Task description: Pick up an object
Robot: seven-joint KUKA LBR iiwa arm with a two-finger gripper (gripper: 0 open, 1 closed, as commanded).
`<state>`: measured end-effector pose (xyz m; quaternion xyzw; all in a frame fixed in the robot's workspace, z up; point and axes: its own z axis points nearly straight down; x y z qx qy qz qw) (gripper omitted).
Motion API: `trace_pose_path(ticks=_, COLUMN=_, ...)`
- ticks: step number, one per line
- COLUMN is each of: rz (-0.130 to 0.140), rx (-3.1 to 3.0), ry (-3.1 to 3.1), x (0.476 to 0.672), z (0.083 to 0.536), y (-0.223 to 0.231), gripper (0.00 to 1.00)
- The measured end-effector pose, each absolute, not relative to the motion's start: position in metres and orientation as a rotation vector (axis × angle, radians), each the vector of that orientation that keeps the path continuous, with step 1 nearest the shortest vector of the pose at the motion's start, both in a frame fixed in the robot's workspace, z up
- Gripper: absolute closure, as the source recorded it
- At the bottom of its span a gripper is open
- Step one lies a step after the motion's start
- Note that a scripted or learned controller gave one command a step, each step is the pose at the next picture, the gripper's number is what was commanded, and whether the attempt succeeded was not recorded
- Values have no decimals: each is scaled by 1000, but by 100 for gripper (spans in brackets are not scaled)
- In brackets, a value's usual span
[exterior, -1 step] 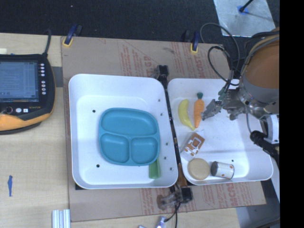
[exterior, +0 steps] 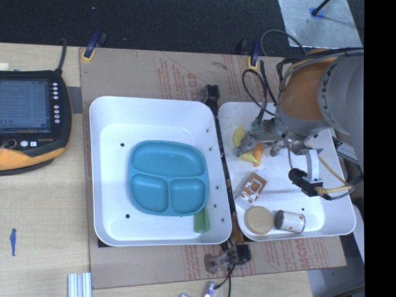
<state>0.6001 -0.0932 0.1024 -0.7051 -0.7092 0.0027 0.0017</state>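
The robot arm [exterior: 318, 98] reaches in over the right bin [exterior: 343, 224]. It looks like the reaching step: the arm is low over the far part of that bin, going for something to pick up. Nothing is lifted yet, as far as I can see.

The claw [exterior: 258, 142] is down by the far left corner of the right bin. Its tip sits right at a little pile of yellow and orange pieces [exterior: 247, 148]. It seems to touch them, or be just beside them. I cannot tell if the claw is spread apart or squeezed together, because it is dark and small here. I cannot see any piece held in it.

More things lie in the same bin. A small brown and white packet [exterior: 252, 189] lies near the middle of the left side. A round tan lid [exterior: 259, 219] sits near the front left corner, and a little white bottle with a dark cap [exterior: 289, 221] lies on its side just beside it.

The left bin [exterior: 108, 172] holds a blue tray with three parts [exterior: 167, 177] and a green block [exterior: 201, 221] by its front right corner.

Next, I think the claw needs to close on one yellow piece and then go straight up. The pieces are small and slippery-looking, so one could pop out.
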Motion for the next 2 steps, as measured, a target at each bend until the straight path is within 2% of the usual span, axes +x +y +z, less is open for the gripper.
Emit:
trace_pose_path(ticks=1, rz=5, rx=-2214, ry=-2228, x=622, z=92, y=-93, gripper=0)
trace_pose_path(ticks=2, rz=8, rx=-2212, ry=-2230, x=622, z=102, y=-94, gripper=100)
